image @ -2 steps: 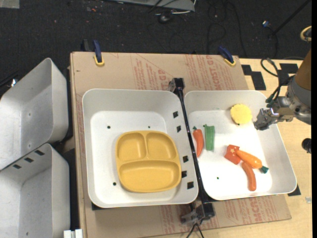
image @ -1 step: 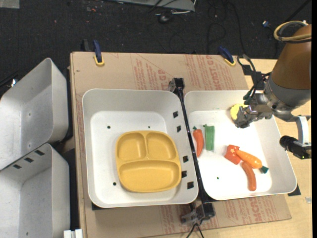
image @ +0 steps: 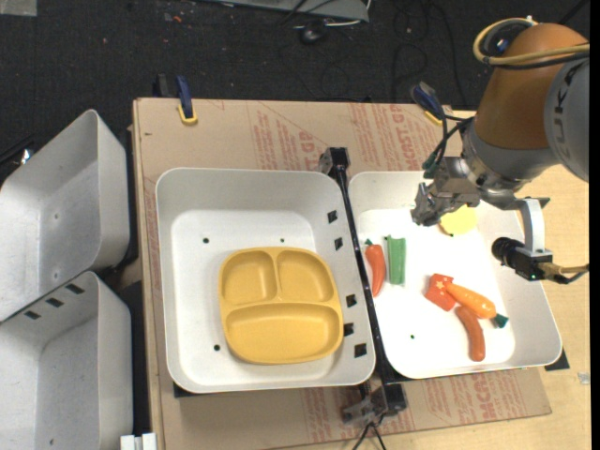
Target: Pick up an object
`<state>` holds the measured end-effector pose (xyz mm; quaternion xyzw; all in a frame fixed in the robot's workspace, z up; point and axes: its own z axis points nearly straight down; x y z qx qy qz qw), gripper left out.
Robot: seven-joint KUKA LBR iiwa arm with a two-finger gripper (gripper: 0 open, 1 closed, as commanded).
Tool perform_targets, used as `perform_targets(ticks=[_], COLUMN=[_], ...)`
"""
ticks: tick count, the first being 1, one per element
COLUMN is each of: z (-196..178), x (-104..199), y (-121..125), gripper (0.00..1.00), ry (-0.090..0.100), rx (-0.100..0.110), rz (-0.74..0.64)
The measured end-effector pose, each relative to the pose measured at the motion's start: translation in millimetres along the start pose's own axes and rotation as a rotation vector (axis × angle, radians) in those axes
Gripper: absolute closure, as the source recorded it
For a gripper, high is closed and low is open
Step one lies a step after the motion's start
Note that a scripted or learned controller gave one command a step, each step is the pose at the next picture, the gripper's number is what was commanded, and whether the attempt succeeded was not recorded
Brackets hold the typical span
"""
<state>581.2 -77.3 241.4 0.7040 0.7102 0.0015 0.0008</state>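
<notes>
Fingers (image: 433, 206) state: can't tell, dark blur at 9 o'clock of flat yellow round piece (image: 460, 221) in right white bin (image: 534, 345). Centre over it, drop straight, then clamp.

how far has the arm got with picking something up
Done: the arm has reached into the right bin, and the gripper sits at its back, beside the yellow piece. In hand: nothing shows between its fingers. Left: the grasp and lift. The yellow piece, green stick, carrot, red piece and both sausages all lie on the bin floor.
</notes>
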Motion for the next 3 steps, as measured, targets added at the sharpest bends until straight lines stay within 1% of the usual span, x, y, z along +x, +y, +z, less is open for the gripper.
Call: perform_targets(ticks=[1,2,3], z=[-0.6,-8.3,8.1], x=[43.2,94.3,149.1], y=[10.5,27.5,46.9], gripper=[1.00,1.00,1.00], ry=[0.000,0.000,0.000], rx=[0.001,0.000,0.002], rz=[0.001,0.001,0.001])
